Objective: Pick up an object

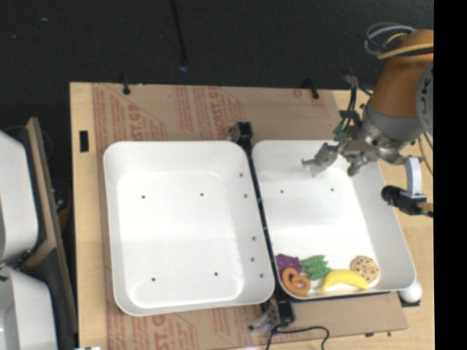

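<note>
White bins [182,297] number two; the right bin [387,232] holds five toy foods, including one yellow banana [341,281]. Gripper [336,162] spread, empty.

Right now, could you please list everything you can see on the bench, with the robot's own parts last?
Left bin: one, white, on the bench's left half.
Right bin: one, white, touching the left bin's right side.
Grapes: one bunch, purple, near front edge of right bin, leftmost of the cluster.
Doughnut: one, orange-brown, just in front of the grapes.
Leafy vegetable: one, green, right of the grapes.
Banana: one, yellow, along the right bin's front edge.
Cookie: one, tan with dark chips, right of the banana.
Bench: one, brown board.
Arm: one, grey and orange, entering from the right.
Gripper: one, grey, over the right bin's back part, away from the cluster.
</note>
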Controlling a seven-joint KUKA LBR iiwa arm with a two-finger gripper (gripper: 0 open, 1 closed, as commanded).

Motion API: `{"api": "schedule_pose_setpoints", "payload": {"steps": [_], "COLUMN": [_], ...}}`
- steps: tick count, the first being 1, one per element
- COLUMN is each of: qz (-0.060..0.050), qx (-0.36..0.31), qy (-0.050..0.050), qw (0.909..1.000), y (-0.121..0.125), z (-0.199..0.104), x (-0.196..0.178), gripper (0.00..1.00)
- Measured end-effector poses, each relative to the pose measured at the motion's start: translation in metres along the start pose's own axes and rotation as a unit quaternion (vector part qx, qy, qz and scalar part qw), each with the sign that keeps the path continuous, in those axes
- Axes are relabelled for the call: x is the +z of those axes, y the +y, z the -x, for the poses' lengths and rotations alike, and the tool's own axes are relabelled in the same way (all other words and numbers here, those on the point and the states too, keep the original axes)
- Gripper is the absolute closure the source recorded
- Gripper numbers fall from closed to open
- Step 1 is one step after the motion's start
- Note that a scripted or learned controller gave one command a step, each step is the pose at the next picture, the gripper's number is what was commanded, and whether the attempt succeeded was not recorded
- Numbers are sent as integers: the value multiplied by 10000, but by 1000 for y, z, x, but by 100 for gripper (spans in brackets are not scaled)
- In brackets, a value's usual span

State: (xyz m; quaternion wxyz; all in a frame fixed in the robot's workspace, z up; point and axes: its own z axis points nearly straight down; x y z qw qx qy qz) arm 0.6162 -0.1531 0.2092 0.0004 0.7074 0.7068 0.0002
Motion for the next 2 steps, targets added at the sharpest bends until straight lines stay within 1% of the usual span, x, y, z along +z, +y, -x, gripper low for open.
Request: {"api": "schedule_pose_setpoints", "payload": {"steps": [1,2], "qz": [-40,-9], "qx": [-1,7], "qy": [9,-3], "qw": [10000,10000], "y": [-54,-124], "z": [-25,-56], "x": [81,100], "gripper": [0,0]}}
